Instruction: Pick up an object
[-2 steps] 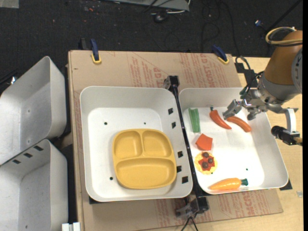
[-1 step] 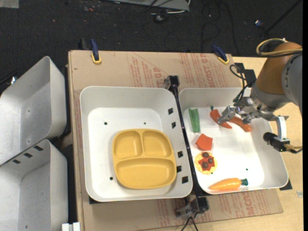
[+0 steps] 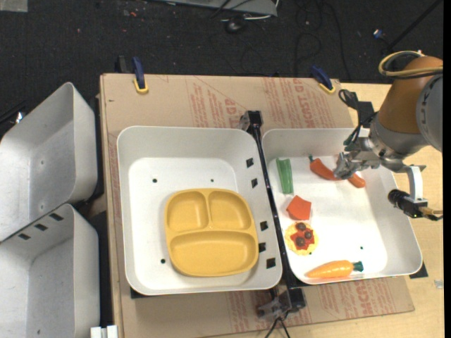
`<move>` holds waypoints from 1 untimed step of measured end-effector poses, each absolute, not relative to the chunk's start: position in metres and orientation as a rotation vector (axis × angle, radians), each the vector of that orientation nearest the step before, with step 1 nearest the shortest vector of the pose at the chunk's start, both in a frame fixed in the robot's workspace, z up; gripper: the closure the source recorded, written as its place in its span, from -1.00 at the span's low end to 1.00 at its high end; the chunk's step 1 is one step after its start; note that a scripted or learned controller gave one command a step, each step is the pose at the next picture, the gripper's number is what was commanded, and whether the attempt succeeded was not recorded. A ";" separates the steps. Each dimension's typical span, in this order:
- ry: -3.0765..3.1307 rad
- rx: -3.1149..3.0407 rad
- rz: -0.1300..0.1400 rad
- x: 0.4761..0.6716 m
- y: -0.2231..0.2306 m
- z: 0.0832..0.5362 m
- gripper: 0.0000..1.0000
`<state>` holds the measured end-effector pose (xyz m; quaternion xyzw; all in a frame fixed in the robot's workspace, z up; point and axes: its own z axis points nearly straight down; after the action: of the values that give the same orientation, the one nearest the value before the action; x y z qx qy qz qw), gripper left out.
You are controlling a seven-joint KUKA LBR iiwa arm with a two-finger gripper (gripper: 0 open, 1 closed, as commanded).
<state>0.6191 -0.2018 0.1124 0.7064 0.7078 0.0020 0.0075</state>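
The right bin (image 3: 394, 255) holds a green block (image 3: 285, 175), a red-orange wedge (image 3: 299, 208), a small yellow disc with dark berries (image 3: 301, 238), an orange carrot (image 3: 331, 268) near the front wall and a red-orange chili-shaped piece (image 3: 325, 168) at the back. My gripper (image 3: 346, 169) is low over the back right of this bin, right at the chili's right end. Another orange bit (image 3: 358, 182) shows just beyond the gripper. Whether the chili is held is hidden.
The left bin (image 3: 141, 189) holds a yellow divided tray (image 3: 210, 232). Two more white bins (image 3: 42, 189) lean off the bench's left side. Blue clamps (image 3: 139, 76) hold the cardboard base at the back. The arm's orange band (image 3: 412, 97) rises at the right.
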 end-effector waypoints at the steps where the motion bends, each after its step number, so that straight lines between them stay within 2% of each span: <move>1: 2.222 2.215 0.003 0.618 -0.194 0.159 1.00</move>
<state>0.6177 -0.1937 0.1593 0.7061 0.7082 0.0011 0.0020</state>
